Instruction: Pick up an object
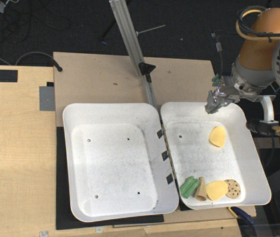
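Claw (214,105) above right bin (252,152) far rim, grip state unclear; yellow piece (218,136) nearby below.

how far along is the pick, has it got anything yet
Nothing looks picked yet. The claw sits over the right bin's far edge, nothing visible in it. The yellow piece lies alone; the green piece and cookie lie at the near edge. The grasp and lift remain.

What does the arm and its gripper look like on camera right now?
The arm has a rounded orange section above a grey, metallic wrist housing. A black-and-yellow cable loops over its top. The gripper is small, dull grey metal, with a thin dark cable or rod rising beside it.
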Controlling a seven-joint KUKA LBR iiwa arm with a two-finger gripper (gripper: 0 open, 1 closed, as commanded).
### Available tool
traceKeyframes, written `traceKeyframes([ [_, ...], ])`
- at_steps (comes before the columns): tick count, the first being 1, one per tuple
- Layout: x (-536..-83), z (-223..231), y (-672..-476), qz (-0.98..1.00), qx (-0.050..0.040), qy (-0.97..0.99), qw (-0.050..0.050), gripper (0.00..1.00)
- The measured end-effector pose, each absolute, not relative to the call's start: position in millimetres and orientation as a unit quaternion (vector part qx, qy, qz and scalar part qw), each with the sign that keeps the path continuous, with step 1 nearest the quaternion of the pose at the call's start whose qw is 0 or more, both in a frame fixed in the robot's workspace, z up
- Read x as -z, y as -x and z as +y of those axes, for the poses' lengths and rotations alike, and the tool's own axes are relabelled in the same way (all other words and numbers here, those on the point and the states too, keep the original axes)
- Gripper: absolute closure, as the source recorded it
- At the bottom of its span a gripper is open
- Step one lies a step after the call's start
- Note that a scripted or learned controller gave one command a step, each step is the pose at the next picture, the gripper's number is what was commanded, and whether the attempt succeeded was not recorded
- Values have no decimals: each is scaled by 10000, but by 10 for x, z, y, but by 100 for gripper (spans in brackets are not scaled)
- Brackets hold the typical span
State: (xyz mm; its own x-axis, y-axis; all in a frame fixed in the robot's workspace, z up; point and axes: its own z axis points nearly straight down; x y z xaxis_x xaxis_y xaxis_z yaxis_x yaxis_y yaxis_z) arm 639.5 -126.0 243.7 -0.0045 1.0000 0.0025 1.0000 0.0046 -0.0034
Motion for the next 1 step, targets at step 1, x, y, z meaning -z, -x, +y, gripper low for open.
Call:
traceKeyframes([
  [1, -2323, -790, -6450, -7084, -6, 7058, 24, 100],
])
